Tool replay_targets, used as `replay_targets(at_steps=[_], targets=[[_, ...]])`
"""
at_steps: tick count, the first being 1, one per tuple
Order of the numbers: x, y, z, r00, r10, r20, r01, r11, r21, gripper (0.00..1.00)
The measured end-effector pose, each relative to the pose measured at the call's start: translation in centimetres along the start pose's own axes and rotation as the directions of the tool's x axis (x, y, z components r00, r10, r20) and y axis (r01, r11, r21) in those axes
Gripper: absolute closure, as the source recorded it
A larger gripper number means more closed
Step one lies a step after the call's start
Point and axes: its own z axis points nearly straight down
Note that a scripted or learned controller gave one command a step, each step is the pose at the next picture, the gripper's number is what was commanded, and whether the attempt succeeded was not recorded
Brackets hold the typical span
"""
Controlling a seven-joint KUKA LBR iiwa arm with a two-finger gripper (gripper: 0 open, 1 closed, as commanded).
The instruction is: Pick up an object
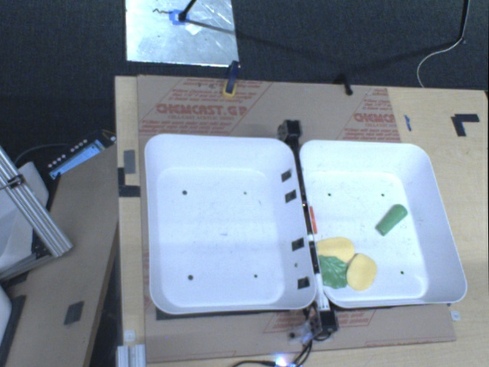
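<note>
Pincer state cannot be told from this view, whether spread or pressed together, so the coming move has to be judged from how the things lie.

All the candidates sit in the right bin [442, 205], which is the bin on the side the arm reaches in from. A green cylinder [391, 219] lies alone on the bin floor, right of centre and well apart from the rest. Its long axis runs on a slant, from near-left up to far-right. Because it has bare floor all around it, it looks like the easiest grasp. A pincer coming down over it would need to close across that slant, not along it.

Near the left wall of the same bin lies a tight cluster. A pale yellow piece [336, 247] sits farthest, a second yellow piece [362, 272] lies nearer and to the right, and a flat green leafy piece [331, 271] is tucked at the left. All three touch or overlap, so I judge that a grasp there risks catching two at once or slipping off the flat shapes.

The left bin [164, 205] bears nothing to pick.

Both bins rest on a cardboard sheet [321, 102] on the bench. Its red print reads "CHEMCAST GP" at the far left, and the same red mark recurs, less legibly, at the far right. A yellow clip [229, 89] sits at the sheet's far edge, and beyond it lies a silver square [181, 20].
</note>
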Motion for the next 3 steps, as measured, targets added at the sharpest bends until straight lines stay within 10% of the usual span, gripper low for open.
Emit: replay_targets(at_steps=[1,3], targets=[[-2.6,1.6,6.1,1.0,0.025,-0.005,-0.025,0.999,0.025,1.0],[-1.2,-0.4,5.7,1.0,0.02,-0.005,-0.02,1.0,0.02,1.0]])
